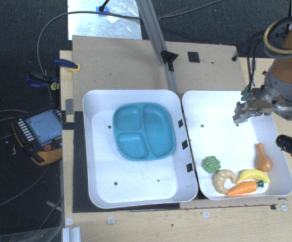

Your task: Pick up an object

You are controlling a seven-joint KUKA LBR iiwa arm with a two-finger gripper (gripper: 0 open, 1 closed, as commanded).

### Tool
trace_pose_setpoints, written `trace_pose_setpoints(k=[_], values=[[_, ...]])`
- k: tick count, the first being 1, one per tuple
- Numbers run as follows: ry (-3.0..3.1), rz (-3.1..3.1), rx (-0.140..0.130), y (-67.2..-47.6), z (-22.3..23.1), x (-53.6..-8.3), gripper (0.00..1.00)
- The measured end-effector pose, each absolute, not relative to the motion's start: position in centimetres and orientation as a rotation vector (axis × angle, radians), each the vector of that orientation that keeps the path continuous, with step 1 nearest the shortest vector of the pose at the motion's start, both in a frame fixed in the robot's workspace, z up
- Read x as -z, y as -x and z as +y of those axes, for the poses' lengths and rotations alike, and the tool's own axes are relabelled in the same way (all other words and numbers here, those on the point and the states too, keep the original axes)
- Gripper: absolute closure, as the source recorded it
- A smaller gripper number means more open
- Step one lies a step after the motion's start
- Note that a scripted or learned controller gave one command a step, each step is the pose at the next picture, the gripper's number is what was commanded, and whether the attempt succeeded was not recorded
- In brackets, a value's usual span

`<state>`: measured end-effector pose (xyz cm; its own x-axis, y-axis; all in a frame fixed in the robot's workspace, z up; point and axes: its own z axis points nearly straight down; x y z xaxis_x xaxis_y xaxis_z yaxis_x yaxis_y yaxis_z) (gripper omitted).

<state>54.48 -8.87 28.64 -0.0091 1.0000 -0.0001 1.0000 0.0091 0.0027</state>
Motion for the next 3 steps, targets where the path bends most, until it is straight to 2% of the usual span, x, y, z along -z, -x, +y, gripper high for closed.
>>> trace_pose_setpoints(k=[1, 2, 3], values=[[-2.21, 2.232, -0.003, -54.7, -3.6, -28.5, 1.0], [-2.212, 2.231, -0.002, -55.5, 0.5, -26.8, 1.0], [-2.212, 2.232, -0.001, -55.5, 5.5, -24.5, 1.0]])
